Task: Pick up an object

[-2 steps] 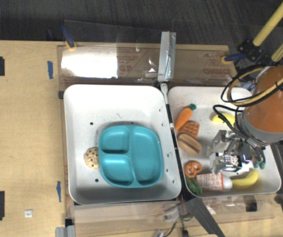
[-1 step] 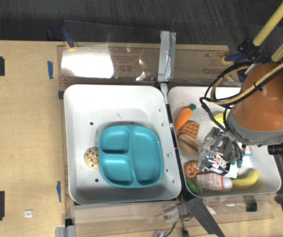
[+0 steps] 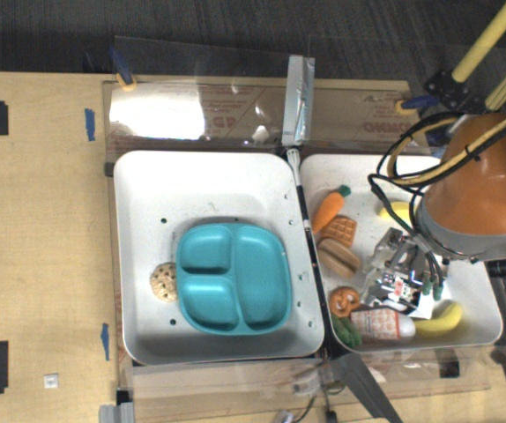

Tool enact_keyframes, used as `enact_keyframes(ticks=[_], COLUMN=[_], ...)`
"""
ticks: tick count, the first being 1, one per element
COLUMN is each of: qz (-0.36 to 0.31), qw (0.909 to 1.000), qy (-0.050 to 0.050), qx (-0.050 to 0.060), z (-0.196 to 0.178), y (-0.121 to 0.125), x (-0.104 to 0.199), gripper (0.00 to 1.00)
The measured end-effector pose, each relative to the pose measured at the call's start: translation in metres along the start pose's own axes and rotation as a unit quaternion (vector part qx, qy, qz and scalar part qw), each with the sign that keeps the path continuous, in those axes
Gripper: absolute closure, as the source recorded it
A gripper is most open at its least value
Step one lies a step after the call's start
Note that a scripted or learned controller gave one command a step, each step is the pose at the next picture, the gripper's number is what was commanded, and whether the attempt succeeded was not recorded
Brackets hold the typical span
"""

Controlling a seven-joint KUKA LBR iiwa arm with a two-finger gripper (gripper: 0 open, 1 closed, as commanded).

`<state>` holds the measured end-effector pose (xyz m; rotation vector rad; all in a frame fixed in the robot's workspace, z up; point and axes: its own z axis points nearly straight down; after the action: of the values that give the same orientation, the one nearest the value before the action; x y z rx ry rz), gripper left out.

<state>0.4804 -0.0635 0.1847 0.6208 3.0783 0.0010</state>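
Note:
My gripper (image 3: pixel 399 282) hangs low over the middle of the right bin (image 3: pixel 487 300), under the orange wrist band. Just below it lie a white bottle with a red label (image 3: pixel 383 326) and a yellow banana (image 3: pixel 442 318). To its left are a hot dog (image 3: pixel 337 256), a waffle (image 3: pixel 340 232), an orange carrot (image 3: pixel 328 209) and a small orange pretzel-like toy (image 3: pixel 344 301). A yellow piece (image 3: pixel 397 211) shows partly behind the cables. I see no object plainly held.
The left bin (image 3: pixel 147 179) bears a teal divided plate (image 3: pixel 234 276) with a cookie (image 3: pixel 163 282) beside its left edge. A clear upright panel (image 3: pixel 297 104) stands behind the bins. Black cables (image 3: pixel 394 161) loop over the right bin's back.

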Motion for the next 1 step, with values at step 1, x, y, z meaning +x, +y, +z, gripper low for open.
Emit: enact_keyframes(ticks=[1], qz=[-0.105], qw=[0.9945], qy=[-0.004], qx=[-0.001], z=[-0.083], y=[0.0262], x=[-0.0611], gripper=[1.0])
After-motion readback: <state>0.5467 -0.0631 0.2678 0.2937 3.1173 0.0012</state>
